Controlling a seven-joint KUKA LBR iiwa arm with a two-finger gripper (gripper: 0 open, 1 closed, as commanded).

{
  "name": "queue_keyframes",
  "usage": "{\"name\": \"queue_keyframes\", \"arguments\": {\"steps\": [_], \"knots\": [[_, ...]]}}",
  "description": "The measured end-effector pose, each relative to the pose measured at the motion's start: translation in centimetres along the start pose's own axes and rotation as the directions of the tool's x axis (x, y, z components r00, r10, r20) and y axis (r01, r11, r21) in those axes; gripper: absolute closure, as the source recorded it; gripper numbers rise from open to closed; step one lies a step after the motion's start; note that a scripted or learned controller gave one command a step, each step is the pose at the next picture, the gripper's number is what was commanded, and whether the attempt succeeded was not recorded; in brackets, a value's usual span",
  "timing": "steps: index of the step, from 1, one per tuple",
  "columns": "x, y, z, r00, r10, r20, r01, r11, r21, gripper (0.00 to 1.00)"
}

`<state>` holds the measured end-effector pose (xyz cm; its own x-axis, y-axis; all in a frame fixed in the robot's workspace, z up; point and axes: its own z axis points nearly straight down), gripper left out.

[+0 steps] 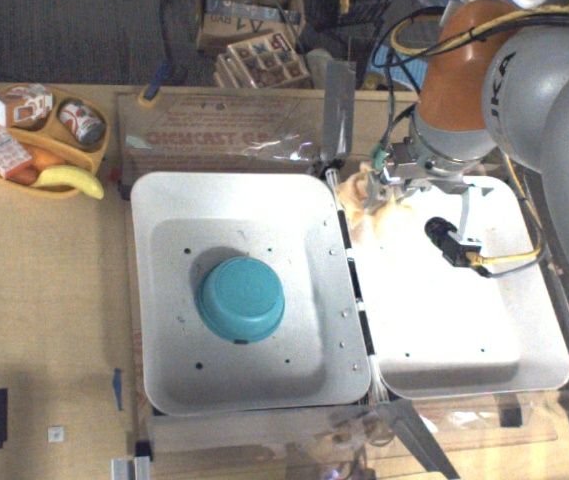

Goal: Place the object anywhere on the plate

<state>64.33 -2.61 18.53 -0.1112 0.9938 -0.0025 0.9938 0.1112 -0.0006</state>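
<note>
Arm (494, 78) bent low over right bin (464, 308), teal plate (242, 298) in left bin (179, 218)

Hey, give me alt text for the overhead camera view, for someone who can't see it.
A grey arm with an orange band reaches from the right, its gripper low over the top-left corner of the right white bin. A teal plate sits in the left bin; a tray of toy food lies beyond.

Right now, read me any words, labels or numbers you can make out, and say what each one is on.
"KA", the end of a larger marking cut off by the arm's curve, on the grey arm.
Reddish print on the cardboard box behind the bins: too blurred to read.
Packets in the yellow tray: too small.
</note>
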Motion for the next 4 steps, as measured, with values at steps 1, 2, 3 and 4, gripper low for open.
{"name": "queue_keyframes", "arguments": {"steps": [1,2,3,4], "knots": [[0.0,0.1,-4.0,1.000,-0.002,-0.001,0.002,1.000,-0.003,1.00],[4.2,-0.4,-4.5,0.921,-0.390,-0.002,0.390,0.921,-0.001,1.00],[9.6,-0.4,-3.5,0.696,-0.718,-0.001,0.718,0.696,-0.003,1.00],[13.6,-0.7,-3.3,0.364,-0.931,0.001,0.931,0.364,-0.004,1.00]]}}
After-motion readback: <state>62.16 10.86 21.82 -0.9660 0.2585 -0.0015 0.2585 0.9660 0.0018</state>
